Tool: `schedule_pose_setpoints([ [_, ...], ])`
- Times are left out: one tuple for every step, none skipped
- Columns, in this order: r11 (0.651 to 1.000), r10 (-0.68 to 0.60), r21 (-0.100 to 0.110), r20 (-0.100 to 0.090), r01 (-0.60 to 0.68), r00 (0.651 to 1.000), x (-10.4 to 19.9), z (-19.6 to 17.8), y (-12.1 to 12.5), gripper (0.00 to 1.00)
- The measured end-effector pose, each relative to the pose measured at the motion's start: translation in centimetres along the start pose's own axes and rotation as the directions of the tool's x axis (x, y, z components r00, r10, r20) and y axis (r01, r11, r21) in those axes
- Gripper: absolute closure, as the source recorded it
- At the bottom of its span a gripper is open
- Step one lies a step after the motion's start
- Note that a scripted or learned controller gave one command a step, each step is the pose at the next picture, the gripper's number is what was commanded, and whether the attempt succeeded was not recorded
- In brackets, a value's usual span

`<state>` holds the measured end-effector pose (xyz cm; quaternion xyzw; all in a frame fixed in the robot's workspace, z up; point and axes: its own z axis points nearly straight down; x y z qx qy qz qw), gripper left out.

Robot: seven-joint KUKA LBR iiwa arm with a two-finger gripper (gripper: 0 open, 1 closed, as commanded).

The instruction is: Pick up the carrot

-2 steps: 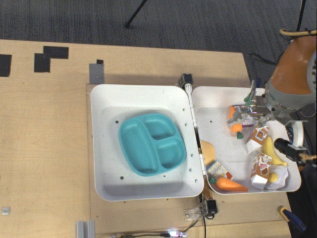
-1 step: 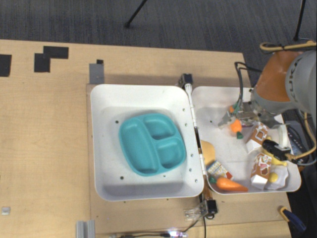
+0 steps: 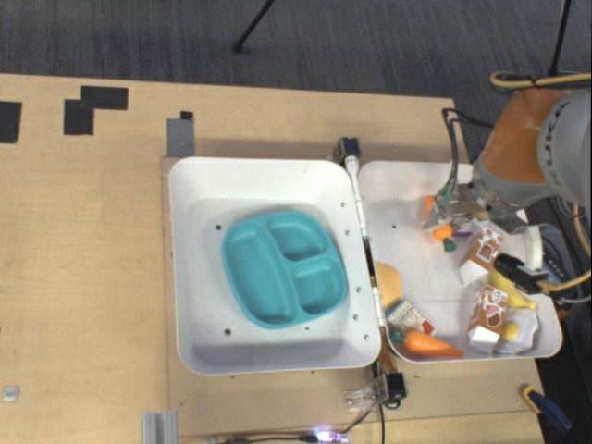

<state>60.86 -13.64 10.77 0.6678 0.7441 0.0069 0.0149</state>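
Camera view from above, read from left to right. The wooden bench [image 3: 83, 276] carries two shallow white bins, and positions are given relative to the right bin [image 3: 407, 213].

Left of the right bin, sharing its left wall, sits the left bin [image 3: 185, 248]. It holds a teal divided plate [image 3: 282, 266] lying flat near its middle.

Just inside the right bin's left wall, about halfway along, lies a tan wedge-shaped piece [image 3: 389, 281]. Nearer the front is a small patterned box [image 3: 407, 317].

The carrot [image 3: 432, 345], orange and tapered, lies flat in the right bin's front left corner. It is just beside the patterned box and well apart from the gripper.

The gripper [image 3: 451, 213] hangs over the rear middle of the right bin. Whether the claw is wide or narrow cannot be told. A small orange and green piece [image 3: 445, 235] lies directly below it.

Toward the right bin's right wall are a brown and white carton [image 3: 485, 248], a yellow banana-like piece [image 3: 511, 280] and a second carton [image 3: 488, 311] near the front right corner. The grey arm [image 3: 541, 151] with its orange band enters over the right bin's far right corner.
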Motion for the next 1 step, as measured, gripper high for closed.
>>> schedule_pose_setpoints([
  [0.989,-0.145,0.013,-0.018,0.146,0.989,10.92,-8.27,2.89,1.0],
])
